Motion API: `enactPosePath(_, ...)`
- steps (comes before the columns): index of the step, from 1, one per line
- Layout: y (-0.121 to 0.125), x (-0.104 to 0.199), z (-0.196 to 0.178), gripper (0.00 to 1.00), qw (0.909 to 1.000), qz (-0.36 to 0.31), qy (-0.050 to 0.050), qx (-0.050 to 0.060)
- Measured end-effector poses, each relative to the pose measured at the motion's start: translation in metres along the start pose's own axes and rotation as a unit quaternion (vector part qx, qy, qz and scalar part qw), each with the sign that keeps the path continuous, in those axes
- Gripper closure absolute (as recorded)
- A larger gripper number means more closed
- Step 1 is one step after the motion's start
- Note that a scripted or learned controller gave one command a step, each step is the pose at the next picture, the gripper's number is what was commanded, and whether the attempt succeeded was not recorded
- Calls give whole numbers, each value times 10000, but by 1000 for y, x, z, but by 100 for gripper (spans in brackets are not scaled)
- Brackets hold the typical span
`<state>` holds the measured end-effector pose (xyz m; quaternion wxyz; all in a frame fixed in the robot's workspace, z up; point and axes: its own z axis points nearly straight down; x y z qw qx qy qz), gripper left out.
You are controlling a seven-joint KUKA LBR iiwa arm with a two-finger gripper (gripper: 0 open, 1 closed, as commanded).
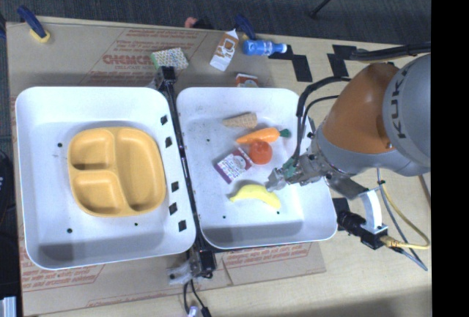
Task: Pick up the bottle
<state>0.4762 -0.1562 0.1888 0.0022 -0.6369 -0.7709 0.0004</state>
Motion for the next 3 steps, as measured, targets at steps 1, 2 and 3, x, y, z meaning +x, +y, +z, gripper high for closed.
enactPosePath(1,-11,-54,-10,100,9999,105,-11,-10)
enactPosePath(2,-1,-3,-2,100,10000,-6,-3,1)
enactPosePath(3,-10,-53,-14,100,9841,1778,-8,-10)
